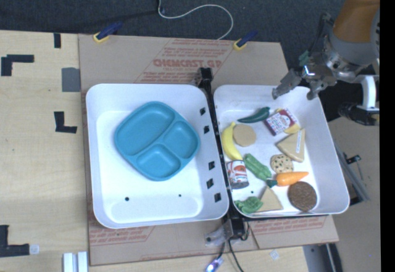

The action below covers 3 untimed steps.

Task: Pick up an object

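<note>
arm (pixel 358 15): reaches in from right, wrist tilted | gripper (pixel 297 84): fingers spread, nothing between, above far rim of right bin (pixel 330 141)

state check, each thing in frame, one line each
gripper: open, above right bin's far rim, holding nothing
blue tray: flat in left bin, nothing in its compartments
banana: lying in right bin, by the divider
carrot: lying flat, untouched
small can: on its side

blue divided plate (pixel 157 140) in left bin (pixel 99 160), white cable (pixel 191 13)
</note>
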Tool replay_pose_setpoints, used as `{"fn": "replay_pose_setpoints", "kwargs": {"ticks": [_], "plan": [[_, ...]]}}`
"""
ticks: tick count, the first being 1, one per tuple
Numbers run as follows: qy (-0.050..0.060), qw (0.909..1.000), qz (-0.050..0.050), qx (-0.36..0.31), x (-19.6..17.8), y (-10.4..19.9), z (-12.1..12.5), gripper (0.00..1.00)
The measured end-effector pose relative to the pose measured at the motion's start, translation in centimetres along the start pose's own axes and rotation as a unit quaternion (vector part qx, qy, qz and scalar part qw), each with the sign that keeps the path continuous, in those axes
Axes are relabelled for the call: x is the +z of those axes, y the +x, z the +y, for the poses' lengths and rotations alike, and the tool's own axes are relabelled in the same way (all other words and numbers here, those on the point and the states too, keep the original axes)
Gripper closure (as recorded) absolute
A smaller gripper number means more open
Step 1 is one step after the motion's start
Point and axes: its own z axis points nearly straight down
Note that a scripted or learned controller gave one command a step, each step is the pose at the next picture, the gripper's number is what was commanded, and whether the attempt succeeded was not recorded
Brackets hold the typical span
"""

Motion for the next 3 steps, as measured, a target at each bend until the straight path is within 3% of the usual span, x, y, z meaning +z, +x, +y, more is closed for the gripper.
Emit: {"fn": "replay_pose_setpoints", "kwargs": {"ticks": [1, 2, 3], "plan": [[0.003, 1.0, 0.002, -0.002, 3.6, 6.8, -4.7, 0.0], [0.003, 1.0, 0.001, -0.001, 5.5, 11.2, -8.8, 0.0], [0.001, 1.0, 0.0, -0.001, 4.5, 11.0, -8.6, 1.0]]}}
